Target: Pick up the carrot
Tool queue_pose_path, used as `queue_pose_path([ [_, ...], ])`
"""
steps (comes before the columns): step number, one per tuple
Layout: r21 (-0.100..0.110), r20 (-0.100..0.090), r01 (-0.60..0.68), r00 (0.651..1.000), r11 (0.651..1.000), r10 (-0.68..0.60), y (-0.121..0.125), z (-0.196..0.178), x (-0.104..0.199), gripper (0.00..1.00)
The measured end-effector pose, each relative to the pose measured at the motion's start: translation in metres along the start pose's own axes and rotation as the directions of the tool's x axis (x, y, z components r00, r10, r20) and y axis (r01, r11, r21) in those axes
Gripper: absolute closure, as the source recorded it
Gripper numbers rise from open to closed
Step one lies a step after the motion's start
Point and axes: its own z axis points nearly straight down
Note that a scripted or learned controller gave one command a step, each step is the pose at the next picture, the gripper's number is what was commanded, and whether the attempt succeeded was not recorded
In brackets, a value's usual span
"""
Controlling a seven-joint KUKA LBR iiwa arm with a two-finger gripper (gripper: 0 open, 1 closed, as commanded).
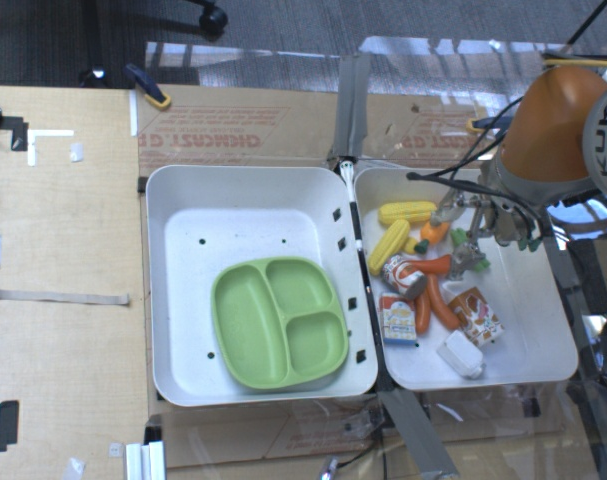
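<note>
Plainly, the gripper (470, 253) hung low inside the right bin (543, 353), just above the heap of toy food, and nothing could be seen between its fingers. Whether those fingers stood apart or together could not be told, since cables and metal parts cluttered that spot. The pick therefore looked not yet done: judging from how things lay, the approach was made but the grasp and lift were left.

The carrot (435, 231), a small orange piece with a green top, lay just to the camera's left of the gripper, near the back of the pile and just beside two corn cobs (405, 211). Nearer the front of the bin lay several orange-red sausage-like pieces (435, 303), a small printed carton (399, 321), a red-and-white packet (478, 318) and a white block (461, 353). With so much orange packed close, a wrong pick seemed a fair risk.

The arm came in from the camera's right, its orange band (553, 123) bulking over the bin's far right corner and the wrist pointing down and leftward into the pile.

Beyond, the left bin (178, 228) held a green divided plate (281, 320), well apart from the gripper. Both bins sat on the surface (58, 218) of pale wood, with cardboard (233, 128) behind them.
</note>
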Motion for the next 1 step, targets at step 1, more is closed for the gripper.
queue_pose_path([
  [1, -0.007, -0.038, -0.002, 0.999, 1.000, 0.002, -0.0133, 0.0301, -0.0332, 0.00],
])
